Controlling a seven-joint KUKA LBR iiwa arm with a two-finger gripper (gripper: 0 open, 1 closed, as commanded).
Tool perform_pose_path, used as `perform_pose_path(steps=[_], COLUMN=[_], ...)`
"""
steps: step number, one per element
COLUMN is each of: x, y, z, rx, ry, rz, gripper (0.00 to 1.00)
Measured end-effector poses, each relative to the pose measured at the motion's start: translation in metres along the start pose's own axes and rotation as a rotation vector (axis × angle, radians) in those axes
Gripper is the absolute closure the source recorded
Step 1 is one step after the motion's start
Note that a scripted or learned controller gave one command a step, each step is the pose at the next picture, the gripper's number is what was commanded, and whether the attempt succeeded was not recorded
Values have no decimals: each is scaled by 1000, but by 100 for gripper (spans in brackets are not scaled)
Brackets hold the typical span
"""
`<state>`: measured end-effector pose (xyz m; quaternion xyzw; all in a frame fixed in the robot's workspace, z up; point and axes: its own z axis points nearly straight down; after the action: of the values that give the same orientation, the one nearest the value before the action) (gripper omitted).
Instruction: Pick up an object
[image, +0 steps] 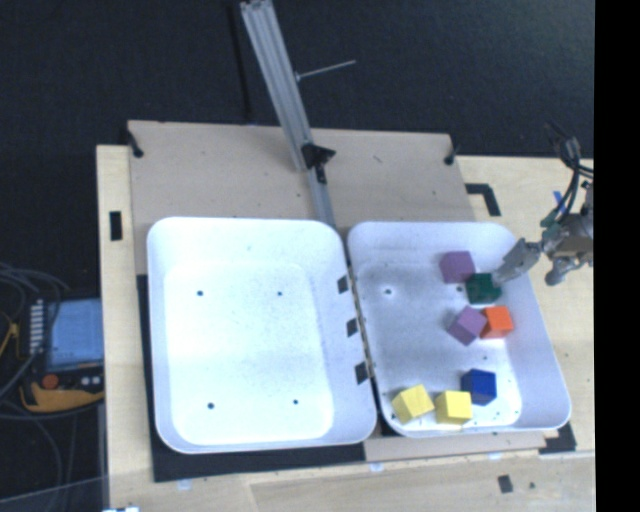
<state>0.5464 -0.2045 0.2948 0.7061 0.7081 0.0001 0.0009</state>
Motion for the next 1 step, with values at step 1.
perform_pose_path(steps=[1], x=[0], y=[0], z=[0], rx=[0], ry=[0], rz=[0], gripper=[0])
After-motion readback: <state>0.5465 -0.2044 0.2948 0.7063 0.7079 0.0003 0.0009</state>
